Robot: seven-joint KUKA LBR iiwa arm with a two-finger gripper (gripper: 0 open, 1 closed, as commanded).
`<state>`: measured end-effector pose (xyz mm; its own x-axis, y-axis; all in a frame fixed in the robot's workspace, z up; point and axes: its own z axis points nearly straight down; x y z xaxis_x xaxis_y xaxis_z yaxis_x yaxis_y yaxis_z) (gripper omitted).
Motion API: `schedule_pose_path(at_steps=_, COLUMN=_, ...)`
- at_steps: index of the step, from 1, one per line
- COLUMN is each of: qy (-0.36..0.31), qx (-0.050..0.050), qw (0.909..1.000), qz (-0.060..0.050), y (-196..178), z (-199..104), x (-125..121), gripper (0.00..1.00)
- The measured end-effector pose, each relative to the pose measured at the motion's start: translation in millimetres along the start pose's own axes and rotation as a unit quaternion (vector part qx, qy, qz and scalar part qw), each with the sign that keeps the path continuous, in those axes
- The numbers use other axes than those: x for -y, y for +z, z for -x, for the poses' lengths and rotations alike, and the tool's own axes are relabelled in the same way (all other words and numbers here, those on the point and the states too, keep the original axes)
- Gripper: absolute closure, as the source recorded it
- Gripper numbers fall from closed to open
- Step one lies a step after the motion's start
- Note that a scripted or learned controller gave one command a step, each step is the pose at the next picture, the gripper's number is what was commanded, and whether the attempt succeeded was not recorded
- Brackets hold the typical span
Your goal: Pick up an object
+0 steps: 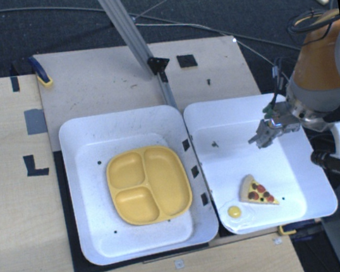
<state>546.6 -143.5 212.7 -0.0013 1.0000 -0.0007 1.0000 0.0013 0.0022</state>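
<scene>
Take the right bin [309, 206] as your landmark. At its near edge you see a small yellow round piece [234, 211], and just right of that the pizza slice [257, 190] lying flat on the floor. Farther back, the tool [264, 138] hangs over the bin's middle, clear of both; fingers parted, gripping nothing. In the left bin [81, 178] sits a yellow divided plate [148, 185].

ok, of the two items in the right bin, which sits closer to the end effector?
The pizza slice. It lies just below the end effector, while the small yellow round piece sits further off, near the bin's lower left corner.
</scene>
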Motion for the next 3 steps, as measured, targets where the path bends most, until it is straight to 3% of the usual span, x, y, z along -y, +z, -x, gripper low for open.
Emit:
schedule_pose_path(at_steps=1, qy=0.000, qx=-0.001, qw=1.0000, qz=-0.001, y=-2, z=0, x=0, gripper=1.00)
schedule_pose_path(at_steps=3, qy=-0.002, qx=-0.001, qw=1.0000, qz=-0.002, y=-15, z=-111, x=-20, gripper=1.00)
